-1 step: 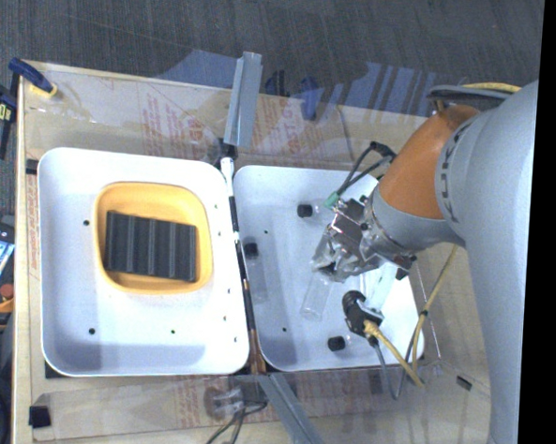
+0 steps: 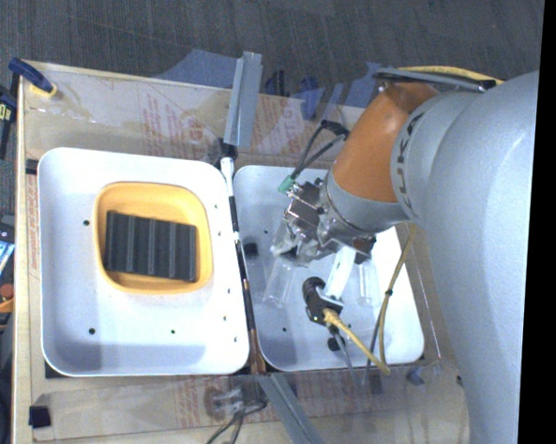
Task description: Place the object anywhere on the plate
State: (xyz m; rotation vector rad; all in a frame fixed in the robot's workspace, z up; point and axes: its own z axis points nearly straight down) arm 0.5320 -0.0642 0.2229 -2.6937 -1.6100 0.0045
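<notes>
Camera view looks down on a dark grey, rectangular, ribbed block (image 2: 152,246). It lies flat in the middle of a yellow, rounded-square plate (image 2: 155,199), and the plate's raised rim shows all around it. The block's top is cut by parallel grooves into several long bars, and its long side runs across the plate. Nothing else touches it.

The plate sits in a shallow white plastic bin (image 2: 111,338), nearer that bin's far wall than its near one. White floor lies bare around the plate, with a few small dark dots on it.

Just to the right of the plate's bin, and touching it along a dark seam, stands a second shallow white bin (image 2: 293,353). A small black piece (image 2: 249,249) lies in it close to the seam, on the side nearest the plate. Farther from the plate, a black fitting (image 2: 316,298) with a yellow cable (image 2: 359,348) hangs over this bin's floor.

The grey arm (image 2: 447,227) with its orange band (image 2: 376,147) reaches over this second bin. The two-finger gripper (image 2: 289,264) points down there, well apart from the plate and the block. Its tip looks pale and see-through against the white floor, so whether it is spread or pressed together cannot be told. No object can be made out in it.
</notes>
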